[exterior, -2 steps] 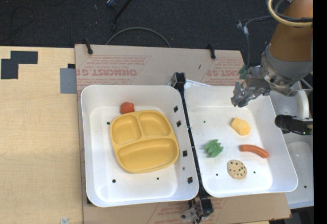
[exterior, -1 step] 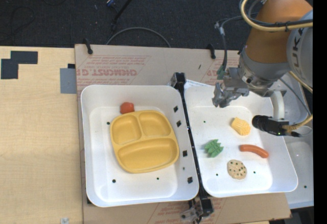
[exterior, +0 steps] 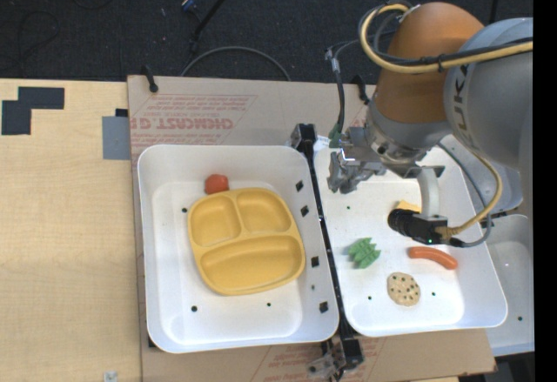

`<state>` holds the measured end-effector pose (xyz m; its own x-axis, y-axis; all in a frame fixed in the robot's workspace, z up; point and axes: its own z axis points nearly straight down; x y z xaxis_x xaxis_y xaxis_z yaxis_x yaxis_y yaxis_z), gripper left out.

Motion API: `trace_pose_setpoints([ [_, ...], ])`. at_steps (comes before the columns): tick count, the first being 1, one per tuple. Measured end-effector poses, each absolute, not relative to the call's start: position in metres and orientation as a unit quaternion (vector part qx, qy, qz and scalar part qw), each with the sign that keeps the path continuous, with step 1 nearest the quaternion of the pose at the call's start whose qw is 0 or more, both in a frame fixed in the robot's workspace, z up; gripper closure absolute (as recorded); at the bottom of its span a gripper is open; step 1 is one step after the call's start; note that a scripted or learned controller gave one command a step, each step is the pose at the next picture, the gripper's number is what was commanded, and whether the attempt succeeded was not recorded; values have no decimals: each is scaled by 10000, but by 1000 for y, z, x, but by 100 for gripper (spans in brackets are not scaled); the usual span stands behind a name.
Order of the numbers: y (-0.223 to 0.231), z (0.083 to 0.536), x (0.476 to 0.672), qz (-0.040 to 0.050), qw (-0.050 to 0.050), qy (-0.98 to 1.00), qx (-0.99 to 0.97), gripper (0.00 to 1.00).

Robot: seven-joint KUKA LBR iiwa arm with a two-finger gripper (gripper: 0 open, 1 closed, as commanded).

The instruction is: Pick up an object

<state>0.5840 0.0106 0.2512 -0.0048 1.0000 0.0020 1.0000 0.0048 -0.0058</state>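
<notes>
My gripper (exterior: 345, 173) hangs over the back left corner of the right bin (exterior: 452, 312), close to the wall between the two bins, with no object seen in it. In that bin a green leafy toy (exterior: 365, 251) lies nearer the front than the gripper. A brown speckled cookie (exterior: 403, 288) rests close to the front wall. An orange-red sausage shape (exterior: 432, 258) lies to the right of the green toy. A small yellow piece (exterior: 407, 207) peeks out beside the wrist.
The left bin (exterior: 165, 319) holds a yellow divided tray (exterior: 246, 241) and a small red-orange ball (exterior: 217, 184) behind it. The arm's orange and grey body (exterior: 435, 67) covers the right bin's back right part. Cardboard (exterior: 200, 115) lies under both bins.
</notes>
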Motion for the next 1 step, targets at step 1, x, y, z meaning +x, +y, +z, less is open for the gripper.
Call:
trace_pose_setpoints([
  [1, 72, 239, 575, 12, 28, -7091, -7051, 100],
])
